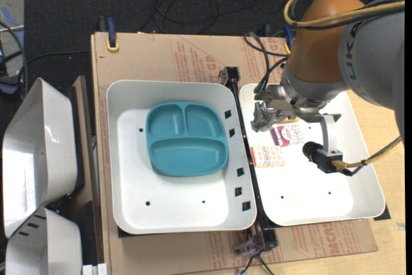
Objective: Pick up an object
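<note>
- At the far left of the frame you had spare white bins (pixel 38 158) stacked off the bench, well apart from the work.
- In the left-centre, the left bin (pixel 129 203) held a teal divided plate (pixel 187 140), lying flat in the bin's upper half, its long side running roughly across the frame. Nothing touched it.
- Just right of the divider between the bins, the right bin (pixel 335 203) carried two small packets: a pale one with orange print (pixel 267 156) lying flat near the bin's left wall, and a white one with purple and red print (pixel 288 134) just above and to the right of it, the two nearly touching.
- The gripper (pixel 270 114) hung over the upper left part of the right bin, under the orange wrist band (pixel 322 16) and the grey arm (pixel 380 55) that came in from the upper right. You could not tell from this view how wide the pincer stood, and nothing was seen between it.
- The relation your next move turned on: the purple-printed packet lay just below and slightly right of the gripper in the frame, partly tucked beneath the tool body, and the orange-printed one lay directly below it. My judgement was that either packet was the near target, the plate a far reach to the left.
- A black fitting with a cable (pixel 324 158) sat lower right of the packets.
</note>
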Robot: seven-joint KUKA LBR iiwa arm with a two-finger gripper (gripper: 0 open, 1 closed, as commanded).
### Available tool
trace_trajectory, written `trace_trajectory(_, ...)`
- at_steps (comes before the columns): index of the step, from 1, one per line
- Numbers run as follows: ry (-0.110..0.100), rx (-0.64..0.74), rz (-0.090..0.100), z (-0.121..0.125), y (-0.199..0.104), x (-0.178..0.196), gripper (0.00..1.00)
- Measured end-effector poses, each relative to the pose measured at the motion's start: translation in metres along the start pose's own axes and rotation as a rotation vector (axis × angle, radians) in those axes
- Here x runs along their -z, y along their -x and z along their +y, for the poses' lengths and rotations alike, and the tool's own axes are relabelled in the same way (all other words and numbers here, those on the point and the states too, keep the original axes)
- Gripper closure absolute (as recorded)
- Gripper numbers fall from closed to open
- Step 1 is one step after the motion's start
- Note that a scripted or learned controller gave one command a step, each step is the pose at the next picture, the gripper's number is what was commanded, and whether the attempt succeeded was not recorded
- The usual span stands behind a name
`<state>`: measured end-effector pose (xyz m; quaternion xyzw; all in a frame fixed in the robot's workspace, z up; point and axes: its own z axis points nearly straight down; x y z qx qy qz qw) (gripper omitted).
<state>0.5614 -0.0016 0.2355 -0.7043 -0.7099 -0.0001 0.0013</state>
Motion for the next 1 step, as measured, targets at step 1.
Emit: trace_trajectory(1,-0.001,0.000,0.000,-0.0065,-0.0499,-0.0116,1.00)
